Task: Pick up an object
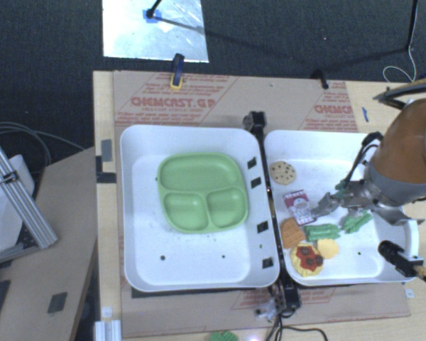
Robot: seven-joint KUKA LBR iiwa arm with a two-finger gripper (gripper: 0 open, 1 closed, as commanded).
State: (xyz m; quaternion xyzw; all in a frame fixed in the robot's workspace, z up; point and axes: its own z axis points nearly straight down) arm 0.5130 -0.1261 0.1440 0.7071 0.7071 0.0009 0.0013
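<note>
Propped at the near left edge, off the bench and clear of the work: aluminium rail (18, 190). Further right, left bin (138, 261), given over to a green divided plate (202, 194) lying flat and central, well apart from the arm, and likely parked there as a drop spot rather than a target. Across the black-clipped divide, right bin (355, 272), with toy food crowded toward its left half. Chocolate-chip cookie (282, 171) alone near the far wall. Red-and-white packet (296, 204) below it. Cracker (292, 231) just beside pizza slice (307, 259) at the near rim. Yellow piece (328, 248) close against the slice. Green pod (321, 231) lying flat between cracker and yellow piece. Poised low over that cluster, reaching in from the right: gripper (325, 206), its tip just beside the packet and above the pod, with a second green pod (356, 223) tucked near the wrist. Pincer open or closed: impossible to tell at this angle, with nothing visibly held. Probably caught at the approach stage, the packet or the nearer pod being the likeliest pick. Tight packing a hazard here: neighbours easily nudged, a grasp easily spoiled.
</note>
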